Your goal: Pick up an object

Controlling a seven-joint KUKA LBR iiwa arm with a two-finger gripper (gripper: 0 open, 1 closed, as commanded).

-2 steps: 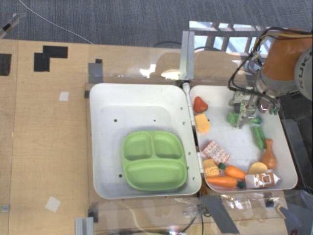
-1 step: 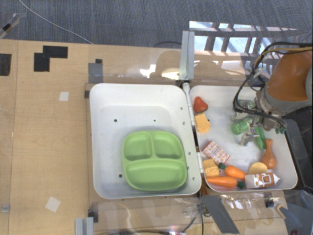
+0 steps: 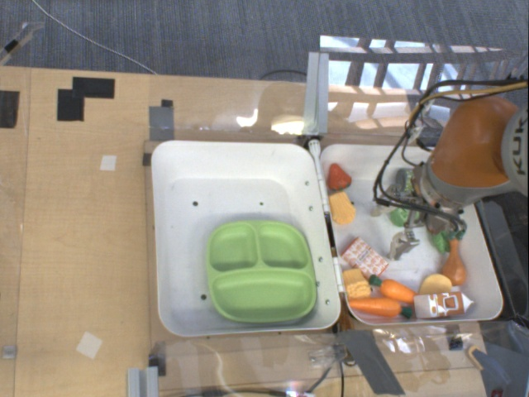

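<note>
- Sat in the left bin (image 3: 178, 172), toward 6 o'clock: a green divided tray (image 3: 260, 270).
- Lay along the right bin's (image 3: 489, 304) left wall: a red strawberry (image 3: 338, 175), a yellow chunk (image 3: 342, 209), a red-and-white packet (image 3: 364, 256).
- Clustered at 6 o'clock: two carrots (image 3: 376, 307), a white bottle (image 3: 443, 304).
- Hung over the bin's middle: the gripper (image 3: 404, 244), touching nothing, jaws impossible to judge.
- Rested at 4 o'clock of it: a drumstick (image 3: 453, 263).
</note>
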